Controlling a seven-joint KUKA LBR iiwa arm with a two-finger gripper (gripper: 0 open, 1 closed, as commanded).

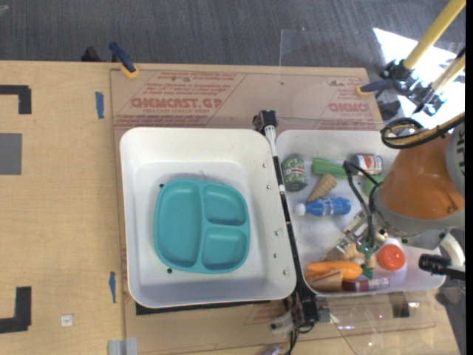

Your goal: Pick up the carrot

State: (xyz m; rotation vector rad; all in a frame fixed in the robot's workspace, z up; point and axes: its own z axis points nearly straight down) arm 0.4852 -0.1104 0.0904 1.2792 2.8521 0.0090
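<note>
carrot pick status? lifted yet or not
Not lifted. Done: the arm is over the right bin, with the gripper low, just above the carrot. In hand: nothing visibly between the fingers; the carrot lies on the bin floor near the front wall, beside a hot dog. Left: close on it and raise it.

Orange carrot [332,269] flat at right bin's front
</note>
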